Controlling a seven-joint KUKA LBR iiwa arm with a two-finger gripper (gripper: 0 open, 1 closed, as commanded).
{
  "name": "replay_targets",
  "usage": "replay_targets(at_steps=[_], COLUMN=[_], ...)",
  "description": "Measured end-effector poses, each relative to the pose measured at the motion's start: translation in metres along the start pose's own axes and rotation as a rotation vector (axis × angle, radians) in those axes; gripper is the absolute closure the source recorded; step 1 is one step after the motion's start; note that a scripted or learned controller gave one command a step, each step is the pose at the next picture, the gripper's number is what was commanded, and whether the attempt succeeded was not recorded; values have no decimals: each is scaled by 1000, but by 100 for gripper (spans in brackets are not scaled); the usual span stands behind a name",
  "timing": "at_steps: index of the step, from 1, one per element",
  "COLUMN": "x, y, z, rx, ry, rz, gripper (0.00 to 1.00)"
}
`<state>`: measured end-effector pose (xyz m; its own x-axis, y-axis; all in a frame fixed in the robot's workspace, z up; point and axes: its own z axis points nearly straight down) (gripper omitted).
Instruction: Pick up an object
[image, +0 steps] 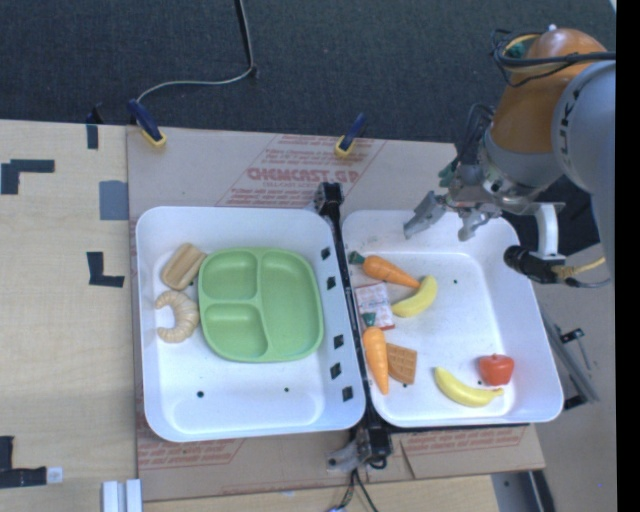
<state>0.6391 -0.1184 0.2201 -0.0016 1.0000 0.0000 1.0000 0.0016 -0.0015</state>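
Hovering over the right bin (520, 300) back rim, jaws (441, 221) spread wide, gripping nothing; likely staged above the carrot (389, 271) and banana (418, 298).

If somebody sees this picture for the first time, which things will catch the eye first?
Probably the green divided tray in the left bin, with a croissant beside it. Next, the bright food in the right bin: two carrots, two bananas and a tomato. The open gripper hangs over that bin's far edge.
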Motion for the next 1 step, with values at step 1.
replay_targets(at_steps=[1], x=[41], y=[-43], z=[37], rx=[2], ry=[0], rz=[0], gripper=[0])
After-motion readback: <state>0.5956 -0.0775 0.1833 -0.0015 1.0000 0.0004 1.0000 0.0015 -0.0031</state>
